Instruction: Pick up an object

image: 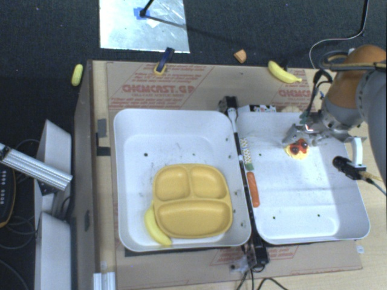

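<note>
So the left bin (175, 132) has a yellow divided plate (192, 200) sitting toward its front, with a banana (155, 228) tucked against the plate's front-left corner. The right bin (302, 210) holds an orange carrot-looking piece (253, 189) lying along its left wall, plus a small yellow-and-red object (297, 150) near the back. The gripper (307, 132) is right over that small object, basically touching it, but it's too small and blurry to say what it is, and I can't tell if the jaws are clenched or released. Another banana (283, 72) lies outside on the cardboard (181, 83) behind the bins.
</note>
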Motion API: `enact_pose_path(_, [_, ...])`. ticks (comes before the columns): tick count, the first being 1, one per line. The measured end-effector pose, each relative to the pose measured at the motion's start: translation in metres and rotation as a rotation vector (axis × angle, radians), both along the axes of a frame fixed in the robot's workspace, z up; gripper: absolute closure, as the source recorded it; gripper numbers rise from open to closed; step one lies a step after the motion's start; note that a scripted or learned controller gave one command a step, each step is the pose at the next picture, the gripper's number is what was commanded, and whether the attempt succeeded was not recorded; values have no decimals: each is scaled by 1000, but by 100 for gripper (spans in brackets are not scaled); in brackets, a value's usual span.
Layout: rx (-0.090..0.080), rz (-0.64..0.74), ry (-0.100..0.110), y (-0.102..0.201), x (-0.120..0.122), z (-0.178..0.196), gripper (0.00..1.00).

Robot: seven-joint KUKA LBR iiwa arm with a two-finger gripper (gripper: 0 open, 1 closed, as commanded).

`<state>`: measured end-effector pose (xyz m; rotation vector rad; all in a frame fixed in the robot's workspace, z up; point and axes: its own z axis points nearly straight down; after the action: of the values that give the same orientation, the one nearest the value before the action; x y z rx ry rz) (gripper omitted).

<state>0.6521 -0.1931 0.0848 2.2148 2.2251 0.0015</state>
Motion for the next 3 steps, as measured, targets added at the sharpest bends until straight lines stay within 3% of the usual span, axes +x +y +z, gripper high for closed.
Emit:
enact_pose_path(1, [-5, 4, -14, -1, 4, 18, 100])
enact_pose_path(2, [-5, 5, -13, -1, 4, 17, 0])
enact_pose_path(3, [0, -3, 2, -14, -71, -1, 0])
